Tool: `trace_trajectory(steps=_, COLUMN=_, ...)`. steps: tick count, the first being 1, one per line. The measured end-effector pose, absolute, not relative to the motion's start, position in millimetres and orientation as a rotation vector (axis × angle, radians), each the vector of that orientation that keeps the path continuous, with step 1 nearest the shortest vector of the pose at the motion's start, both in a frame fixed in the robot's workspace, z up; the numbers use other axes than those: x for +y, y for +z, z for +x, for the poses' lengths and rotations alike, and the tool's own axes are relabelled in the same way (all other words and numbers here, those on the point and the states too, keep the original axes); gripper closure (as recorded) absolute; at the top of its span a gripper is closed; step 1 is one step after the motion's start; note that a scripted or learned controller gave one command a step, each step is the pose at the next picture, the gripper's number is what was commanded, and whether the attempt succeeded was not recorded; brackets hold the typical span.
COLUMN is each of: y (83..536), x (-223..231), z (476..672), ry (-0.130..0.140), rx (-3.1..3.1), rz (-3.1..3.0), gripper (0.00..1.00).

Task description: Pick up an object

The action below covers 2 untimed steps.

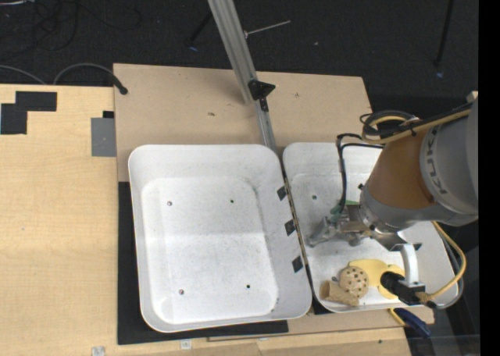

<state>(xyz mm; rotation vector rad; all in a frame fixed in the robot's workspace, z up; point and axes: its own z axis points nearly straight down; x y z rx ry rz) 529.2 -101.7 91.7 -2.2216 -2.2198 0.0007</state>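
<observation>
Progress: You have nothing lifted yet, as far as this view shows. The grasp itself and the raise are both left to do.

Arm: Your KUKA arm (pixel 414 175) reaches in from the right and hangs low over the right bin, its orange band above the wrist turned toward the camera.

Jaws: The gripper (pixel 322 233) points toward the divider between the bins, over the middle of the right bin's floor. You cannot tell from here whether the jaws are open or closed; the metal parts blur together, and nothing is visible between them.

Right bin: The right bin (pixel 312 163) holds the candidates. A round tan object with dark dots (pixel 353 279), like a cookie or perforated disc, lies near the front rim. A small tan block (pixel 337 292) touches it on the front left. A yellow piece (pixel 373 272) lies just beside the round one, on the right, partly hidden under the arm's cabling.

Task object: The things to pick sit in the front corner of the right bin, near the gripper but apart from it, closer to the front rim.

Left bin: The left bin (pixel 156 167) shows a bare white floor with a few small dark specks.

Worktop: The worktop (pixel 187 105) carries both bins side by side; a slanted aluminium rail (pixel 234 42) rises behind them.
</observation>
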Motion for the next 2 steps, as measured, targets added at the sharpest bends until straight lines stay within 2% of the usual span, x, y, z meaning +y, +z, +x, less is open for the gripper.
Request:
trace_trajectory(steps=1, y=103, x=-103, z=528.7, ry=0.000, rx=-2.210, rz=-2.228, gripper=1.00)
trace_trajectory(steps=2, y=145, x=-101, z=530.1, ry=-0.001, rx=-2.222, rz=-2.221, gripper=1.00)
